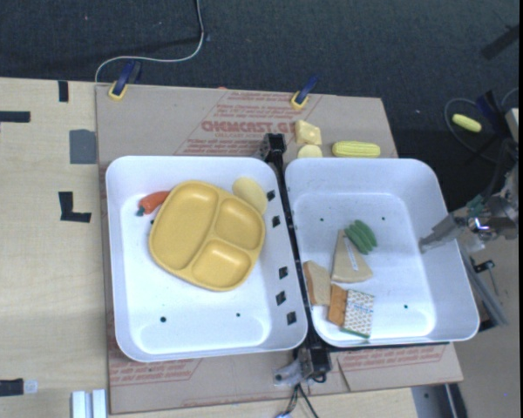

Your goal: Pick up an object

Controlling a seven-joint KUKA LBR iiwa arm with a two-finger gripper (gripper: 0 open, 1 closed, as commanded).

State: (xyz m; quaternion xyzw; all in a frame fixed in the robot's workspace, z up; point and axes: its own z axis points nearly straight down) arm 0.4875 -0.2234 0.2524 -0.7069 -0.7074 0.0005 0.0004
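The right bin [418, 181] holds a small green piece [361, 235], a tan wedge [351, 265], a brown cracker-like slab [317, 283] with an orange square [336, 304], and a patterned square [357, 313]. In the left bin [122, 259] lie a yellow divided plate [207, 234], an orange carrot-like piece [153, 201] and a pale yellow lump [250, 192]. My gripper [458, 226] hangs over the right bin's right rim, a grey part slanting down to the left. It is apart from all the objects, with the green piece nearest, to its left.
Outside the bins, on the cardboard behind them, sit a yellow corn cob [356, 150] and two small pale yellow pieces [308, 133]. Clamps [303, 91] pin the cardboard's far edge. Black clips [283, 273] run along the seam between the bins.
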